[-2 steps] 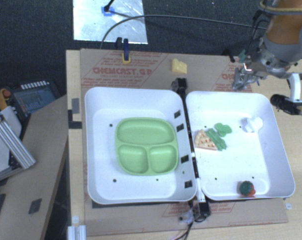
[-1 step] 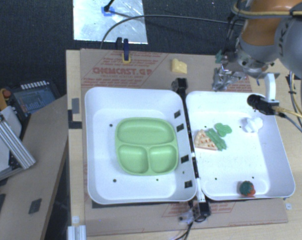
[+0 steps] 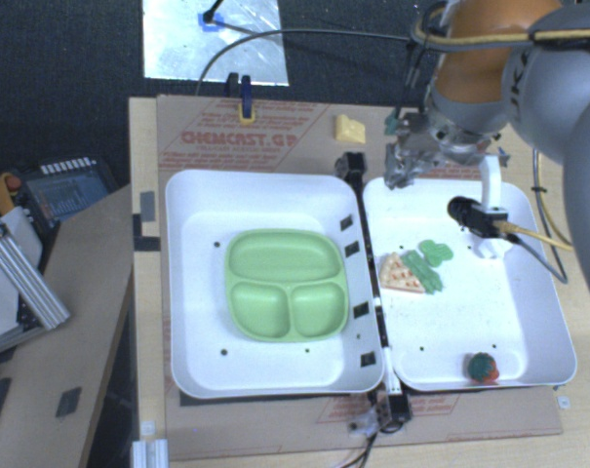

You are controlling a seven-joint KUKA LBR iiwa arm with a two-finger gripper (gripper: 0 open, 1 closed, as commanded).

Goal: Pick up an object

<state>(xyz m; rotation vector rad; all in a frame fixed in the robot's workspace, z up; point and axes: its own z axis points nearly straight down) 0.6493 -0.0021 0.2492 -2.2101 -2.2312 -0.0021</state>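
Small and round, the red-and-green toy (image 3: 483,367) sits at the right bin's (image 3: 543,300) near edge, likely light but prone to roll, so I'd pinch across its middle, while my tool (image 3: 404,169), state unclear, hovers over that bin's far-left corner.

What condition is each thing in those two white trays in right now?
Green divided plate: lying flat in the left bin, right way up.
Pizza slice toy: flat in the right bin.
Green leafy toy: lying touching the slice.
Small red-green ball: resting near the front rim.
Gripper: over the right bin's back edge.
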